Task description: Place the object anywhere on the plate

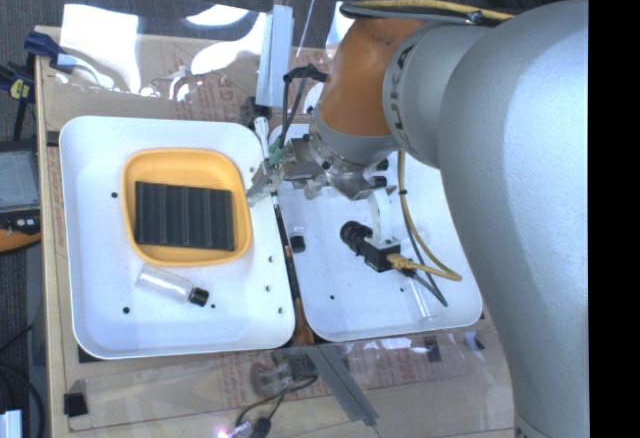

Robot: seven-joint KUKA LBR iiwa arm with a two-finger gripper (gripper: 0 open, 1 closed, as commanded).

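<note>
At centre frame, the end effector (268,174) hangs over the seam between the left bin (90,316) and the right bin (340,311), just beside the right rim of the yellow plate (180,164). The wrist hides its tip, so I cannot tell whether it is open or closed, and nothing can be seen in its grip.

The plate sits in the upper middle of the left bin with a dark ribbed block (188,216) lying flat on it. A clear vial (165,283) with a black cap lies on its side on the bin floor, just below the plate's lower rim and apart from it. As the one loose thing off the plate, the vial is probably the object, so the pick looks not yet done.

The next move would call for travel toward lower left, a descent over the vial, and a grip across its round body, which may roll.

Raised letters show on the grey arm (480,126), too foreshortened to read; the vial bears no legible label.
</note>
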